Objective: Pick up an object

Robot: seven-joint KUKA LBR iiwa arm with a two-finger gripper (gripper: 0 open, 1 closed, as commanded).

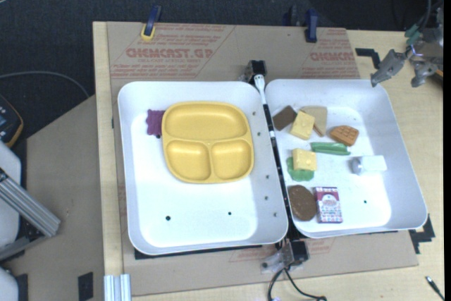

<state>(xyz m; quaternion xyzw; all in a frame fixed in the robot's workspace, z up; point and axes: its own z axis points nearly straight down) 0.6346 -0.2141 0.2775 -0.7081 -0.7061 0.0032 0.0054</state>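
At the frame's right edge, upper part, our gripper [399,69] hangs outside the right bin [394,123]; we cannot tell its state; small items cluster there; we judge the green bean [330,148], lying apart mid-bin, the easiest target, approached straight down.

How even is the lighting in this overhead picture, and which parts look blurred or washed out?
Camera view: lighting is soft and fairly even, shadows faint; the white right bin looks slightly washed out; the yellow divided tray is clear, small items like the red packet are soft; the pincer at the right edge is blurred.
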